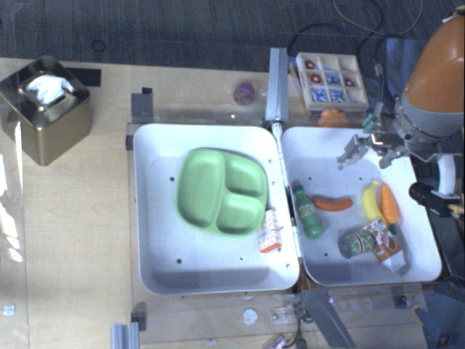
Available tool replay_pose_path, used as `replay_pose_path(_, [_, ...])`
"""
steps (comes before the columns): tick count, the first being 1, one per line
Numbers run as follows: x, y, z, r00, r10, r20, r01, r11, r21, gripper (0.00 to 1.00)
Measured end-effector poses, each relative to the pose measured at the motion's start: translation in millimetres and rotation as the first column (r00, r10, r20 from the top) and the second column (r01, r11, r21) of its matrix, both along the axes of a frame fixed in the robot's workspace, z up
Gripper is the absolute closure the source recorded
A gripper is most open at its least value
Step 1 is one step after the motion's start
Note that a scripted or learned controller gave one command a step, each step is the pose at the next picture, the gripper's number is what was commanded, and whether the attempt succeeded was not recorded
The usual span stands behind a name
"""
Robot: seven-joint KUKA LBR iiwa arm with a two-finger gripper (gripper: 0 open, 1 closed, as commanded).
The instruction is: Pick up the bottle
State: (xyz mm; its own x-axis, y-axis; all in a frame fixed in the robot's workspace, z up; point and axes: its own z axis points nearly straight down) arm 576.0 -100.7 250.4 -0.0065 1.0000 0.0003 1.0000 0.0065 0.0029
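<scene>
- Up at the far right of the right bin (429, 267), the claw (361, 150) hangs over bare white floor, with the grey arm and its orange band (438, 60) rising behind it to the right.
- Its two fingers (349, 153) look spread apart with nothing between them, though they are small and a bit blurred, so the width of the gap is hard to judge.
- Down and to the left of the claw, well apart from it, the green bottle (307, 212) lies on its side against the left wall of the right bin, cap end pointing up the view.
- Just right of the bottle, below the claw, lies a sausage (333, 204).
- Lower right of the claw, a banana (371, 201) and a carrot (390, 204) lie side by side, touching.
- Further below the claw, a can (356, 243) lies on its side next to a small carton (385, 244).
- Far left of the claw, the left bin (149, 217) holds a green divided tray (221, 190), with a small red and white packet (270, 233) at the tray's lower right edge.
- Above the claw, beyond the bins, a board with red and blue tiles (331, 81) rests on the bench.
- At the far left of the bench, well away from the claw, stands a tissue box (45, 111).
</scene>
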Motion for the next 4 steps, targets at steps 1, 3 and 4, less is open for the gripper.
replay_pose_path(1, [-43,9,-31,0.966,-0.258,0.0,0.258,0.966,0.001,0.0])
replay_pose_path(3, [-87,66,-65,0.993,-0.122,0.004,0.122,0.993,0.001,0.0])
replay_pose_path(4, [-87,22,-145,0.939,-0.344,0.007,0.344,0.939,0.001,0.0])
